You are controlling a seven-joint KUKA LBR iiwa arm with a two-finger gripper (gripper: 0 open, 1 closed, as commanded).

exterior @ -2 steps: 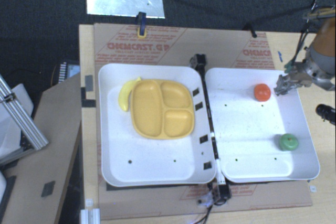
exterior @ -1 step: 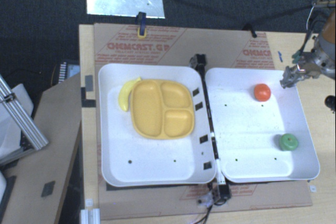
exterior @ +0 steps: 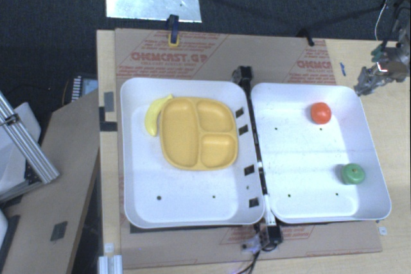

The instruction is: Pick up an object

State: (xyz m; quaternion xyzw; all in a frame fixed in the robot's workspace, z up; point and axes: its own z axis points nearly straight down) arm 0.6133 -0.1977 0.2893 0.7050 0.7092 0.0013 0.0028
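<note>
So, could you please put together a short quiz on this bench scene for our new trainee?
1. Multiple choice: which white bin holds the yellow compartment plate? A) left bin B) right bin
2. True or false: the small orange-red round fruit and the small green round object lie in the same bin and touch each other.
3. Fill in: the yellow banana lies against the plate's ___ edge.

Key: 1) A, the left bin. 2) False: both lie in the right bin, but apart. 3) Left. Meanwhile the claw is outside that bin's far right corner.
</note>
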